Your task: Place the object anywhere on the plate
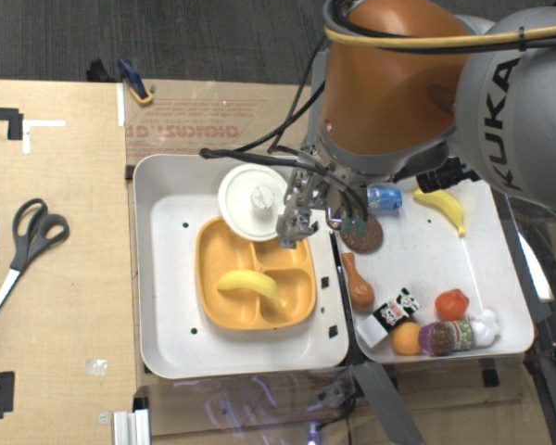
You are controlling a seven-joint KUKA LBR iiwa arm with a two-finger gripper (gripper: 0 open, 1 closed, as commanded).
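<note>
The hand (295, 222) hangs just above centre frame, over the upper right rim of the orange plate (224, 306), its fingertips down near the plate's edge. Whether its fingers are open or closed I cannot tell; they blur against the wrist hardware and cables, and nothing shows between them.

A yellow banana (251, 286) lies in the lower middle of the plate, inside one compartment, so the task's object appears to sit on the plate already. Touching the plate's upper edge is a round white lid (252, 198), right beside the hand on the left.

The plate rests in the left bin (157, 276). In the right bin (500, 239) lie a second banana (446, 207) at upper right, a blue item (385, 197) partly under the arm, a brown round piece (362, 235), a brown drumstick-like toy (357, 285), a black-and-white block (396, 310), an orange ball (406, 339), a red piece (452, 303) and a purple cluster (448, 337).

The risks, as I judge them: the hand sits so close to the plate rim and the white lid that a lift at a slant or a sideways pull could catch either, tip the plate and roll the banana out. If the fingers are closed on nothing, another descent could press the plate and shift it toward the wall between the bins.

On the tabletop at left, scissors (28, 239) lie well apart.
</note>
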